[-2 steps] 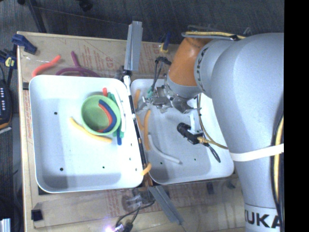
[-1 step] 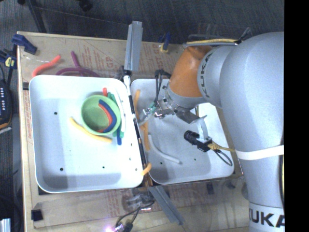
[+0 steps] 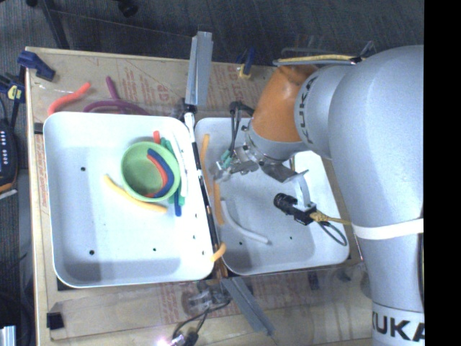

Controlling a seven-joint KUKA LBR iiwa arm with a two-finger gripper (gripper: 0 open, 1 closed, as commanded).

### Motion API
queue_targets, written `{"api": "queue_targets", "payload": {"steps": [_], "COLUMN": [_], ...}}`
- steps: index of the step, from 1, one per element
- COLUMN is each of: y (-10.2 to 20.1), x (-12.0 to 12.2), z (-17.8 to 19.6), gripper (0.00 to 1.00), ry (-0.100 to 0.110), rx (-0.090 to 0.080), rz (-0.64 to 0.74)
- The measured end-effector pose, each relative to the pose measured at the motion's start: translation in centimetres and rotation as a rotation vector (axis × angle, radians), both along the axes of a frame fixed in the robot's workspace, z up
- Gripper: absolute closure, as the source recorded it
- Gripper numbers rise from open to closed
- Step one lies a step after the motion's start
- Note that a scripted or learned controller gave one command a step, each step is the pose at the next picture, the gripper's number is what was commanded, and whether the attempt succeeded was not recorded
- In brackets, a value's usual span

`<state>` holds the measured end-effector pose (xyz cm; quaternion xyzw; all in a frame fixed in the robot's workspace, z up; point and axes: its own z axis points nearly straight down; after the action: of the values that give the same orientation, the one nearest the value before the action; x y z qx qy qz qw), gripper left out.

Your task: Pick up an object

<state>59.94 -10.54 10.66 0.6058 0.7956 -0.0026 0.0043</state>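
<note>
My gripper (image 3: 225,167) reaches down into the left part of the right bin (image 3: 325,254), under the orange wrist band. A small greenish patch shows at its tip; what it is stays unclear. Near it an orange stick (image 3: 205,150) lies along the bin's left wall. A white curved piece (image 3: 245,229) rests on the bin floor below the gripper. In the left bin (image 3: 86,251) sits a green bowl (image 3: 138,170) with a red piece (image 3: 163,170) and a blue piece (image 3: 170,166) in it. A yellow banana-like piece (image 3: 130,193) lies beside the bowl.
A black part with a yellow cable (image 3: 292,206) hangs over the right bin's middle. The grey arm covers the bin's right side. Red and purple items (image 3: 108,105) lie on the bench behind the left bin. Metal clamps stand between the bins.
</note>
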Motion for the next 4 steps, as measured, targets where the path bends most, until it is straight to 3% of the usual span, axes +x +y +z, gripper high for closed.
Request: {"api": "queue_targets", "payload": {"steps": [1, 2, 3, 4], "y": [-0.5, -0.5, -1.1, -0.7], "x": [0.5, 0.5, 2.0, 1.9], "z": [8.6, 8.5, -0.7, 0.2], "gripper": [1.0, 0.0, 0.0, 1.0], "ry": [0.004, 0.004, -0.009, -0.002], "rx": [0.008, 0.007, -0.005, 0.002], "rz": [0.223, 0.223, 0.119, 0.125]}}
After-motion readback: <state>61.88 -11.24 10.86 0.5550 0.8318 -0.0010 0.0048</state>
